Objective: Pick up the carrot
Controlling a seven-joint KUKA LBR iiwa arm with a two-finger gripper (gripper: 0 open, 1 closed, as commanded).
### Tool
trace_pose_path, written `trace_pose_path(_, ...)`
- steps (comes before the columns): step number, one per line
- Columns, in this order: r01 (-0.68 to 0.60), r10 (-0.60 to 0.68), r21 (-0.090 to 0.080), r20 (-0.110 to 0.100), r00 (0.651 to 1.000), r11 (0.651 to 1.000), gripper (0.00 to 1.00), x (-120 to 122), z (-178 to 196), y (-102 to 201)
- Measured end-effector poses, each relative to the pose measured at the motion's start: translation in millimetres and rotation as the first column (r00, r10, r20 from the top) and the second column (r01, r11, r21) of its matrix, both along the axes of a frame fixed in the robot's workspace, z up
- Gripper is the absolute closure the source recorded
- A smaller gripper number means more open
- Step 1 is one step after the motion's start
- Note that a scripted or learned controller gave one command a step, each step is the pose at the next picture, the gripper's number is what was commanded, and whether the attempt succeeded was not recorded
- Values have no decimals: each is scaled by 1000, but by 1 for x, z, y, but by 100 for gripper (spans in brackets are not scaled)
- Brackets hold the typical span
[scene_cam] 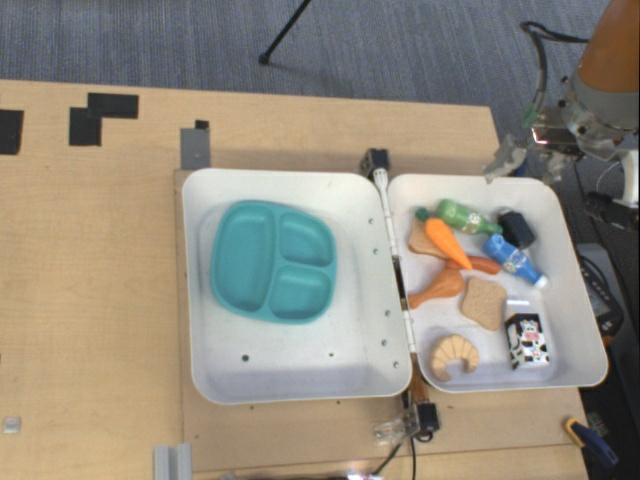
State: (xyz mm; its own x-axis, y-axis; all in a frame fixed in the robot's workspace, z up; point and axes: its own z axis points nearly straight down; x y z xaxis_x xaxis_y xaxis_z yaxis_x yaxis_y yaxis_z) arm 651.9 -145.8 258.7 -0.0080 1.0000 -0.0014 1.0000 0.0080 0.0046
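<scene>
The carrot (447, 243) lies in the right bin (570, 258), in its upper left part. Far left of the carrot, the left bin (210, 268) holds a teal divided plate (272, 261). Just left and below the carrot, a chicken drumstick (440, 288) runs out from under its tip. A green bottle (463, 216) lies just above; bread slice (484, 302) and croissant (454, 355) below; blue bottle (514, 258), black block (516, 229) and milk carton (527, 340) to its right. The carrot's long axis runs diagonally, thick end upper left, tip lower right. The surface (90, 298) is pale wood; grey carpet (200, 18) lies beyond. The end effector (530, 148) hangs upper right of the carrot, outside the bin; whether open or closed cannot be told.
</scene>
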Motion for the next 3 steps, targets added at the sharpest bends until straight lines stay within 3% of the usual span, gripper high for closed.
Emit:
trace_pose_path(1,-147,147,-1,7,989,989,0,21,-170,63)
trace_pose_path(2,113,-113,3,-1,994,994,0,-30,-172,48)
trace_pose_path(3,337,-337,6,4,941,941,0,-85,-171,48)
